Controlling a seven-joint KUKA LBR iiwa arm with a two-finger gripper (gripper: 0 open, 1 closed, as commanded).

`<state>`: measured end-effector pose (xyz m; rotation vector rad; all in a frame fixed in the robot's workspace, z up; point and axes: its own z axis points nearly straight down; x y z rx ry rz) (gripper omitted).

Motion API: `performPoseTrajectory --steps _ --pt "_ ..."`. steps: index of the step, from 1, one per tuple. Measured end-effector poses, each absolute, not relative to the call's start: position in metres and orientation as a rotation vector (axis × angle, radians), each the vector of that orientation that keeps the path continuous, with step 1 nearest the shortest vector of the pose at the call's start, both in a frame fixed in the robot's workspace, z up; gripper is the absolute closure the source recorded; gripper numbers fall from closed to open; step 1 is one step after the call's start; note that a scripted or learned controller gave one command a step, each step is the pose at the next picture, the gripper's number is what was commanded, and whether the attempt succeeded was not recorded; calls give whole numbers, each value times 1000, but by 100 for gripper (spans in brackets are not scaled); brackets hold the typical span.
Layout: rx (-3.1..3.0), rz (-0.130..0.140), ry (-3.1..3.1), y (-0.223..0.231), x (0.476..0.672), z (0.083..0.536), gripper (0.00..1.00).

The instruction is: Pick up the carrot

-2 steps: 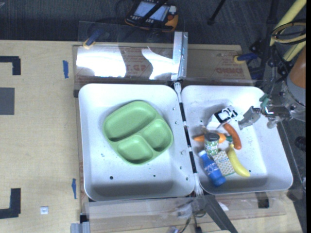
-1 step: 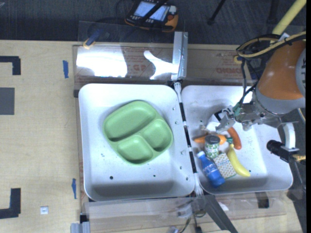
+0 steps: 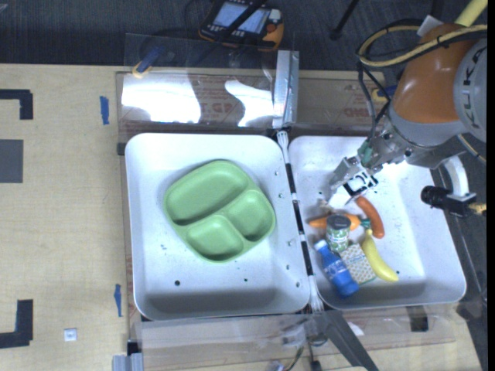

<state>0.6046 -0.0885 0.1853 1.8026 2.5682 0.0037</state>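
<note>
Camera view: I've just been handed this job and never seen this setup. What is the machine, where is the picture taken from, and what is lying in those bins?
One fixed camera looks down at a slant on a bench with two shallow white bins. The grey arm with the orange band reaches in from the right; its two-finger gripper hangs over the right bin, above the objects, holding nothing visible. That bin holds the orange carrot, a small green-lidded jar, a red sausage-shaped toy, a yellow banana and a blue bottle. The left bin holds a green divided plate.
</note>
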Motion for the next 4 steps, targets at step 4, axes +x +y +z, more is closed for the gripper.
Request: performPoseTrajectory --steps 4 --pt "1559 3 2723 -99 591 89 0"
